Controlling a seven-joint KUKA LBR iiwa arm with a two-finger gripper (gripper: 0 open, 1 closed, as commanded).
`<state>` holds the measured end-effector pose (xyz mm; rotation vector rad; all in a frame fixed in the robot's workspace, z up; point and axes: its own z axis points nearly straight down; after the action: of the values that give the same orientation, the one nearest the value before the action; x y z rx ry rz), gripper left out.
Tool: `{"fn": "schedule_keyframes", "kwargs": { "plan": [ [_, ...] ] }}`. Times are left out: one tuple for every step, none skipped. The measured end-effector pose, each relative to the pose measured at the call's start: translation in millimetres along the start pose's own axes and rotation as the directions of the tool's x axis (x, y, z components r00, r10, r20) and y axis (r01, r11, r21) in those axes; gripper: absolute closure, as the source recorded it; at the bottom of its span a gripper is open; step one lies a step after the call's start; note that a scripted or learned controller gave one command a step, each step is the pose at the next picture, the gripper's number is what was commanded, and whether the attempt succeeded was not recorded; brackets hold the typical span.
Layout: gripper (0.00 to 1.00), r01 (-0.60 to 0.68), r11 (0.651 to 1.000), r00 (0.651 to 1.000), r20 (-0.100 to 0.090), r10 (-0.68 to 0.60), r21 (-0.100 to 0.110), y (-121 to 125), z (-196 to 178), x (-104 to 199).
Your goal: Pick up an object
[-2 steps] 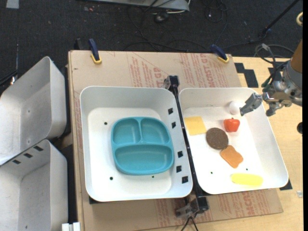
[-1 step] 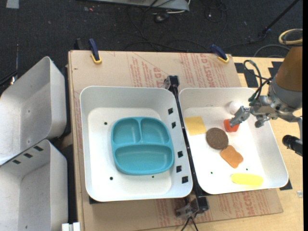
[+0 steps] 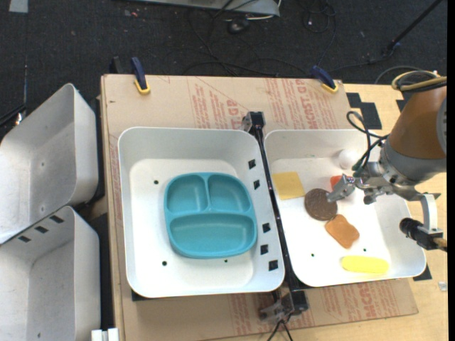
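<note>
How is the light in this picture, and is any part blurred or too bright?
Camera view: light is even and soft, with faint shadows inside the two bins; the teal plate is sharp; the white right bin is bright but not washed out; the pincer is small and slightly soft, its details hard to read.

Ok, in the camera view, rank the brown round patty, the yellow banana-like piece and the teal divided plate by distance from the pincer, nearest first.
1. Brown round patty: just left of and below the pincer, in the right bin.
2. Yellow banana-like piece: near the right bin's front edge.
3. Teal divided plate: farthest, in the left bin.
</note>
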<state>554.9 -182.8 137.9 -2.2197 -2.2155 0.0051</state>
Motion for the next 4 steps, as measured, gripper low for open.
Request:
{"fn": "schedule_keyframes", "kwargs": {
  "plan": [
    [0.0,-0.001,1.0,1.0,0.002,0.001,-0.009,2,45,0],
    [1.0,0.001,1.0,1.0,0.004,-0.001,-0.018,4,31,0],
    [1.0,0.004,1.0,1.0,0.004,-0.004,-0.012,2,-33,-1],
    [1.0,0.004,1.0,1.0,0.004,-0.004,-0.012,6,-78,-7]
  ]
}}
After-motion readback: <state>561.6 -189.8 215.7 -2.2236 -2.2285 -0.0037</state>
